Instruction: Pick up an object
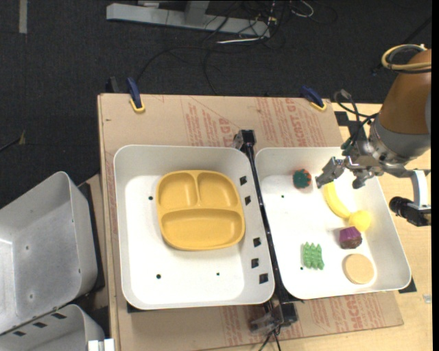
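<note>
Banana (336, 201) just below open gripper (343, 175)

A dark floor (62, 82) surrounds the table (192, 120), whose top is covered with tan cardboard printed in faded red lettering. Two blue-and-yellow clamps (136, 96) grip the cardboard's far edge, one toward each corner. Black cables (206, 58) trail across the floor beyond the table, running toward a grey flat piece of equipment (171, 15) at the top. At the lower left, a white plastic tub (38, 240) lies tilted beside the table. The light is even and soft.
</note>
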Controlling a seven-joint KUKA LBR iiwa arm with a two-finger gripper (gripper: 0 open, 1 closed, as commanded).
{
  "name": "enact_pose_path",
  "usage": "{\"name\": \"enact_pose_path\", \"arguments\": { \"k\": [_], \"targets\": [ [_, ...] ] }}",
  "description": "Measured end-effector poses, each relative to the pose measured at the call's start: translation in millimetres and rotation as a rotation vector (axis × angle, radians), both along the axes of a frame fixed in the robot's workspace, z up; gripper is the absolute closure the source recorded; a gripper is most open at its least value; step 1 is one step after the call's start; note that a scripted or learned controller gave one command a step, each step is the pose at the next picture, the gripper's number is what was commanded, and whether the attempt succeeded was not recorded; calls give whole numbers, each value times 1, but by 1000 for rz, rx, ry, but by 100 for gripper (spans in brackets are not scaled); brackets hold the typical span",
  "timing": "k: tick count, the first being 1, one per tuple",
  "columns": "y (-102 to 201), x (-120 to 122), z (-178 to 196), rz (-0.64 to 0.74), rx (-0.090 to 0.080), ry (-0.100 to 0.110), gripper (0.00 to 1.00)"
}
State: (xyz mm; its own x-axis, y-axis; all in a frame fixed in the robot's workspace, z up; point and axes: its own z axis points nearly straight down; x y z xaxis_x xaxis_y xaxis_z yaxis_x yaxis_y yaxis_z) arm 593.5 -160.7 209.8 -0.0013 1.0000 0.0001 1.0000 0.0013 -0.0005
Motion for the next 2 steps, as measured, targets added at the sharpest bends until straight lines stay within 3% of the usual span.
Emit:
{"name": "enact_pose_path", "arguments": {
  "k": [2],
  "targets": [
    [7, -2, -116, -2, 0, 3, 0]
  ]
}}
